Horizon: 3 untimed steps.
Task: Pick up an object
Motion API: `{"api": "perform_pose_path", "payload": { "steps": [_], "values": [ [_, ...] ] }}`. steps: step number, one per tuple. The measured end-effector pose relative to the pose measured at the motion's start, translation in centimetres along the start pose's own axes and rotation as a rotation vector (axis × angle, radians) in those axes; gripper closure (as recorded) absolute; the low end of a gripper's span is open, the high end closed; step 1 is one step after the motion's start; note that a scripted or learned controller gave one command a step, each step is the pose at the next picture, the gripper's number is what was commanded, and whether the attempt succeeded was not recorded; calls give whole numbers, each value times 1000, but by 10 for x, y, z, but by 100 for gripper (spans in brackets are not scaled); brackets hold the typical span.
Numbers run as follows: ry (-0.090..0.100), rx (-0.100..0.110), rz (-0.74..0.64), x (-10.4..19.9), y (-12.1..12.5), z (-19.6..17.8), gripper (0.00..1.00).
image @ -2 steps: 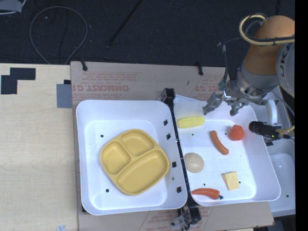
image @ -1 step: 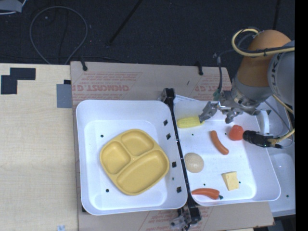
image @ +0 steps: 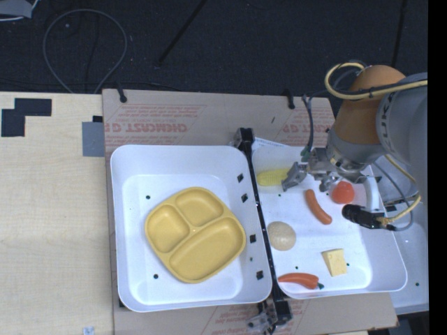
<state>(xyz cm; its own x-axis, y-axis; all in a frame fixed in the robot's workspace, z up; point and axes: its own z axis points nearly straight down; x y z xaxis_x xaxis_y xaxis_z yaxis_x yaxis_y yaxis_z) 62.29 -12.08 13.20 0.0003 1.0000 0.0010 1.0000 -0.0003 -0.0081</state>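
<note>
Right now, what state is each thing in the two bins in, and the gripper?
Yellow divided plastic tray: flat in left bin, holding nothing.
Orange sausage: lying loose, right bin.
Beige round bun: resting alone.
Yellow cheese cube: sitting apart.
Red chili pepper: against front wall.
Gripper: low over right bin.

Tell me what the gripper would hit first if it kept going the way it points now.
Probably the yellow item. The gripper points toward the view's left, its tip right at that piece's edge in the right bin. Height above it is unclear, so it could pass over and reach the black divider.
</note>
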Motion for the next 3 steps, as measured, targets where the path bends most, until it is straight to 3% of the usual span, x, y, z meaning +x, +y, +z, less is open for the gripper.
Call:
{"api": "perform_pose_path", "payload": {
  "steps": [1, 3],
  "values": [
    [-1, -4, 2, -1, 1, -13, 100],
    [-2, -12, -1, 4, -2, -113, 100]
  ]
}}
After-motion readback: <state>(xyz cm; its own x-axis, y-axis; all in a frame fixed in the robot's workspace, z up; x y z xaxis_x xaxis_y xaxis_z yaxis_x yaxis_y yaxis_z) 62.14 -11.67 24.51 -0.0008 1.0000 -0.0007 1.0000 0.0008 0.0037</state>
